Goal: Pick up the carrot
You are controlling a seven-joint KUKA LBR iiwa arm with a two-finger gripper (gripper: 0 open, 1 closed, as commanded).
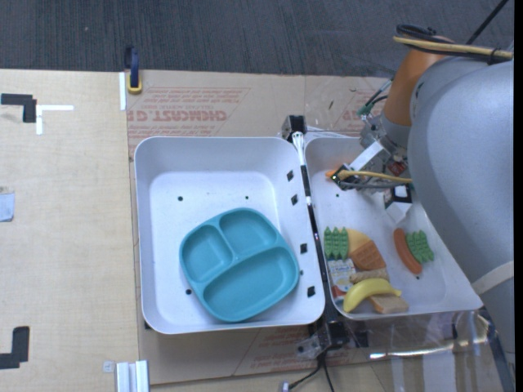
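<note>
The carrot point(406, 252) is a short orange toy with a green leafy top point(422, 246). It lies in the right bin point(425, 300) near that bin's right side. My gripper point(394, 201) hangs over the upper part of the same bin, a little above and to the left of the carrot in the view, and apart from it. The large grey arm hides much of the bin's right side.
Left of the carrot lie a green ridged toy point(335, 242), an orange-yellow wedge point(364, 251), a banana point(369, 291) and a brown block point(390, 305). A teal divided plate point(239, 263) sits in the left bin point(163, 219).
</note>
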